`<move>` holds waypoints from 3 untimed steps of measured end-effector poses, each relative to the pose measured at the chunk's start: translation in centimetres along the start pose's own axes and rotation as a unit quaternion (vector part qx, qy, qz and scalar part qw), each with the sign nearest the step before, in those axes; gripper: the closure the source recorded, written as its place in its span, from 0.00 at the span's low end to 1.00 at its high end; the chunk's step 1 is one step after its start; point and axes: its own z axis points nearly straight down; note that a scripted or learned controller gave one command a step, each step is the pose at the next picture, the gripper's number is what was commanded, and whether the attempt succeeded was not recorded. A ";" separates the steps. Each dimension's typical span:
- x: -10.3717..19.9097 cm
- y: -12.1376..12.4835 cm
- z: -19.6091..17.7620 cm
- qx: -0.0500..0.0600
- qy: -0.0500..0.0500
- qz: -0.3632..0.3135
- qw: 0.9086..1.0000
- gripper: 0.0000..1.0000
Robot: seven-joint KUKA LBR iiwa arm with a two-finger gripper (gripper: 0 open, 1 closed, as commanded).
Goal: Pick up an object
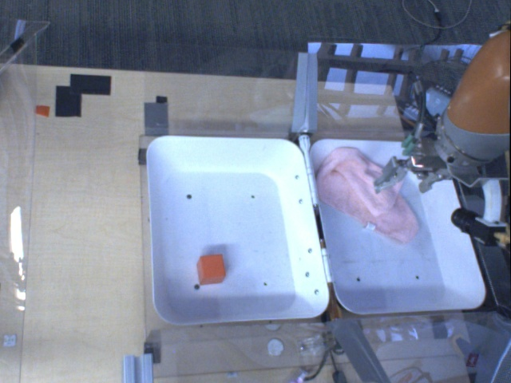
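Camera view: the arm (pixel 479 94) reaches in from the right over the right bin (pixel 447 290), its end effector (pixel 393 174) low above a pink cloth (pixel 359 194).

The orange-banded wrist sits at the upper right, and the end effector points down and leftward, its tip at the cloth's upper right part; whether its fingers are parted or have hold of the cloth cannot be told. The crumpled pink cloth lies in the right bin's upper left part. A small orange block (pixel 211 269) rests in the left bin (pixel 231 166), near the front. Both white bins sit side by side on the pale wooden tabletop (pixel 80 230), with dark carpet (pixel 200 14) beyond.
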 end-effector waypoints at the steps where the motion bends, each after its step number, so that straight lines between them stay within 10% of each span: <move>1: 1.3 2.0 12.7 -0.006 -0.001 -0.047 0.999 0.00; 3: 2.3 3.1 13.3 -0.011 -0.003 -0.081 0.997 0.00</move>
